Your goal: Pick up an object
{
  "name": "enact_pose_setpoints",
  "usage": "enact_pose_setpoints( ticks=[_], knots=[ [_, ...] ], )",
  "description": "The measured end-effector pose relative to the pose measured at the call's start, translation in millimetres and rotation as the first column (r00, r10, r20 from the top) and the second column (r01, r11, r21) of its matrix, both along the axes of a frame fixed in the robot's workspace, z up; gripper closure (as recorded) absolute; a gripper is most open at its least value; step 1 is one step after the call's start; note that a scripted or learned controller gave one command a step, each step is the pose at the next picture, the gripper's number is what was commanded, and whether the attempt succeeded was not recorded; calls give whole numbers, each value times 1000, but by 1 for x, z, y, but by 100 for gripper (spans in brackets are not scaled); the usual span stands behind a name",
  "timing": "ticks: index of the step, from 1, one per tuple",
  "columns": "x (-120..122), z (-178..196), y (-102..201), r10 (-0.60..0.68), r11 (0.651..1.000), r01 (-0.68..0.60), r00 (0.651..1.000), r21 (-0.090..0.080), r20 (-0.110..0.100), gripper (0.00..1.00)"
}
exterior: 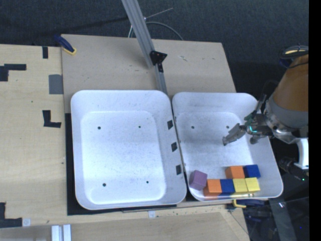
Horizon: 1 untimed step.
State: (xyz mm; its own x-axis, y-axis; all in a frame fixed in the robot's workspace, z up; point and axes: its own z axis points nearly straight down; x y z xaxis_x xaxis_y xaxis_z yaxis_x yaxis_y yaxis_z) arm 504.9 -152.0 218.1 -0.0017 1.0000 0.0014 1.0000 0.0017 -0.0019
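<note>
Blocks: a cluster of small cubes lies along the near edge of the right bin (261, 104): a purple block (198, 178) at the left end, then an orange block (214, 186), a blue block (227, 186) and two yellow blocks (246, 185) in a row, with a second orange block (234, 172) and a second blue block (252, 171) just behind them. Most touch their neighbours.
Gripper: the gripper (241, 133) hangs over the middle of the right bin, farther back than the blocks and well apart from them. Its fingers stand spread, released, with nothing between them.
Arm: the grey wrist with its orange band (293, 87) enters from the right edge of the view.
Left bin: the left bin (80, 104) sits beside the right one, their rims touching.
Counter: the tan counter (115, 59) carries both bins; a slanted metal bar (138, 21) crosses its far side.
Task progress: judged from this layout, no object is picked yet. What remains is to travel toward the near cluster, descend on one block, close and lift. The purple block at the end looks the least crowded candidate.
</note>
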Motion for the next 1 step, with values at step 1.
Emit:
enact_pose_setpoints(
  ticks=[1],
  knots=[
    [7, -117, -18, -2, 1000, 2, 1000, 0, -7, 0]
  ],
)
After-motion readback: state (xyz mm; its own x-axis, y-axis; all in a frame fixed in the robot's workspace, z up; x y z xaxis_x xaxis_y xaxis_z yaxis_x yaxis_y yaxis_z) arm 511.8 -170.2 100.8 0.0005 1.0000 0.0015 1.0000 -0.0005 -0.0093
